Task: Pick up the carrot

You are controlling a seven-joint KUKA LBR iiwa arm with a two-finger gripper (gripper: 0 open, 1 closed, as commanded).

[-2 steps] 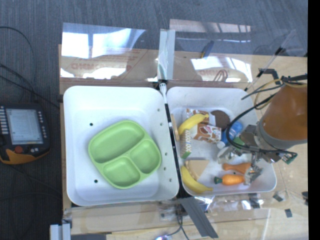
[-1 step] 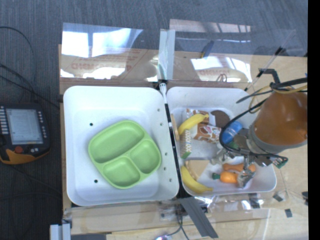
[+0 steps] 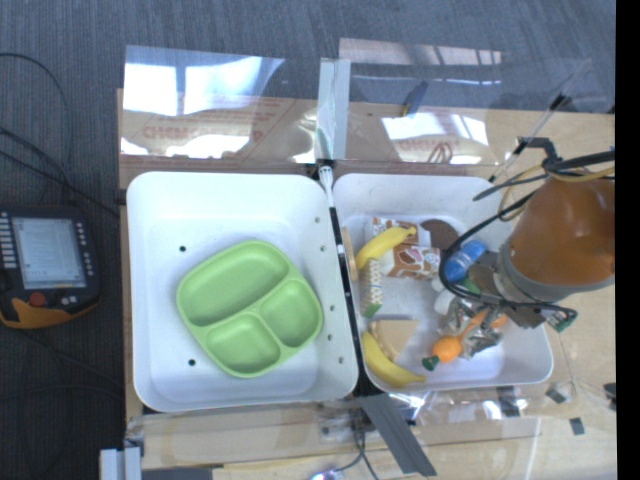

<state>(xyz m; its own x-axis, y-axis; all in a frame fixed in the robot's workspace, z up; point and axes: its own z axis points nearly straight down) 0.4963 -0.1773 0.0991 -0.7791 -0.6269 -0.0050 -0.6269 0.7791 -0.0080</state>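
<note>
Two white bins sit side by side on the bench: left bin [image 3: 150, 268] and right bin [image 3: 530, 363], their inner walls touching at the middle. One arm [image 3: 560, 233], orange band showing, comes in from the right and hangs over the right bin's right half. One green divided plate [image 3: 250, 308] lies in the left bin, three compartments, tilted diagonally, nothing else on it.

Right bin contents, counted: two bananas, one upper banana [image 3: 383, 243] near the divider wall, one lower banana [image 3: 385, 363] curving along the front-left corner. One snack packet [image 3: 412, 260] with brown and white print just right of the upper banana. One blue object [image 3: 462, 264] near the arm's wrist, shape hard to make out. One small pale ridged item [image 3: 374, 286] between the two bananas, identity unclear.

One gripper [image 3: 478, 330] sits low in the right bin, front-right area, under the wrist clutter and cables. One carrot [image 3: 448, 349], small, orange with a green end, lies on the bin floor just left of and below the gripper, right of the lower banana's tip. Carrot looks close to the fingertips, maybe touching; cannot tell whether it sits between them. Finger opening cannot be made out.

One handheld control pendant [image 3: 45, 263] lies on the floor left of the bench.
</note>
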